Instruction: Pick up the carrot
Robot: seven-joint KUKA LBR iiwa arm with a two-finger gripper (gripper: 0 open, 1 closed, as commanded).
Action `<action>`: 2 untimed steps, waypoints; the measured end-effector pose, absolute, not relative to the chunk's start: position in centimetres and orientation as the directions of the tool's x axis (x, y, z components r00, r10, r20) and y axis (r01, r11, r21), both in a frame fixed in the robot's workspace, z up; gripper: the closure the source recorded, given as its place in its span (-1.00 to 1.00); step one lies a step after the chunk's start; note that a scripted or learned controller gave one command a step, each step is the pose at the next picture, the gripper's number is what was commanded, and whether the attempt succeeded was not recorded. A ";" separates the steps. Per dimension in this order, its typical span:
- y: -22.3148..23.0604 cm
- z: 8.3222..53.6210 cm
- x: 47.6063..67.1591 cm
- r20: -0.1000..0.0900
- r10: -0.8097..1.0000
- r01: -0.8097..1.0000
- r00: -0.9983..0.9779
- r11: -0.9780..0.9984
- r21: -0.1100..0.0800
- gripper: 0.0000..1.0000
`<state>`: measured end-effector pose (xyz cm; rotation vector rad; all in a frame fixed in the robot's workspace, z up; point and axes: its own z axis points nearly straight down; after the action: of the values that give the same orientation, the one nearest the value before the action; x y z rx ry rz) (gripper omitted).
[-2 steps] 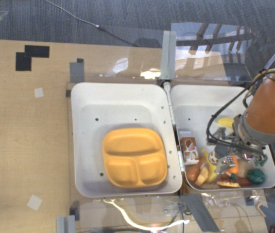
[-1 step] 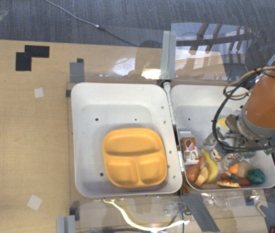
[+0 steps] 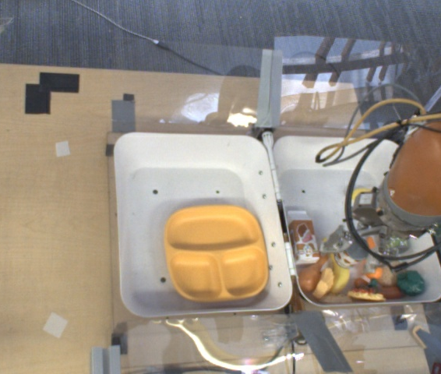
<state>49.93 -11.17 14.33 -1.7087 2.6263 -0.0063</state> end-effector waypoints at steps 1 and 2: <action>-10.5 22.1 55.8 -0.004 -0.985 -0.985 -0.173 0.173 -0.012 1.00; -14.6 14.6 52.7 -0.002 -0.999 -0.999 0.042 -0.042 -0.002 1.00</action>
<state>52.73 -14.56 14.60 -2.2654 2.1726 0.0007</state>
